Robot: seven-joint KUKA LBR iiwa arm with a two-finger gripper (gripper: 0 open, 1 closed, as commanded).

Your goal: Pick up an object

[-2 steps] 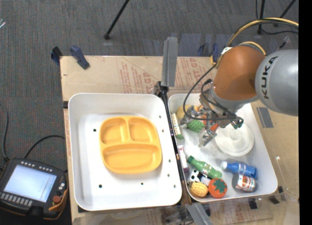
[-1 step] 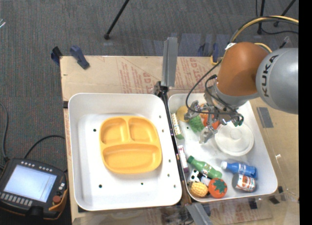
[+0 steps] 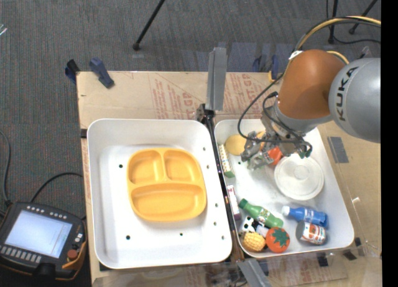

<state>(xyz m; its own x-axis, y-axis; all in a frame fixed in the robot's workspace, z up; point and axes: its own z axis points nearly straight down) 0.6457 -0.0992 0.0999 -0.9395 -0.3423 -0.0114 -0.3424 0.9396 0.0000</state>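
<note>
1. Gripper low in the right bin, near its back left corner, under the grey arm with the orange band.
2. Fingers: cannot tell whether spread or pressed together, nor whether anything sits between them; dark metal parts and cables crowd that spot.
3. Small orange-red object right at the gripper's tip, touching or just beside it; contact unclear.
4. Pale yellow round thing just left of the gripper, close to the bin's left wall.
5. White bowl just right of and nearer than the gripper, upright on the bin floor.
6. Green bottle lying on its side in the front half of the right bin, near the left wall.
7. Blue bottle lying on its side to the right of the green one, apart from it.
8. Along the front edge: yellow corn cob, red tomato touching or just beside it, small can further right.
9. Black-and-white toy between the green bottle and the corn cob.
10. Left bin holding a yellow divided plate, flat, near the middle.
11. Handheld control pad on the floor at lower left, well apart from the bench.
</note>
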